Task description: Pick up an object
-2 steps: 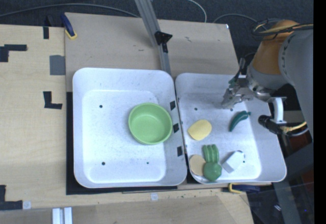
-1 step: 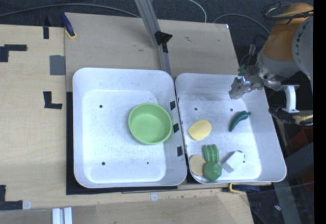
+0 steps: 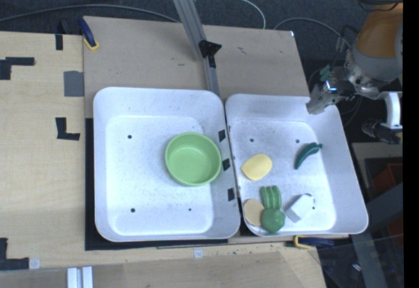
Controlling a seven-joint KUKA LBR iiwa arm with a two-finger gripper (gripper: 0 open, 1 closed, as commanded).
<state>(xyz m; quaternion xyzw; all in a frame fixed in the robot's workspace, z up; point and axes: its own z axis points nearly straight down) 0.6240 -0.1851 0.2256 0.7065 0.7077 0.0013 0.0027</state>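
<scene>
The tool (image 3: 319,102) hangs over the top right corner of the right bin (image 3: 327,120) — I cannot tell how it is set. Down inside that bin lie a yellow lemon (image 3: 256,166), a green pepper (image 3: 305,154) and a green toy (image 3: 272,208).

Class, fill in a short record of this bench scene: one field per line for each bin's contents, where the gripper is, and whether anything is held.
left bin: green bowl
right bin: yellow piece, dark green pepper-like item, green toy, tan piece, small grey-white block
gripper: over the right bin's far right corner, above the rim
held: nothing visible in the jaws
jaws state: too small to tell
</scene>
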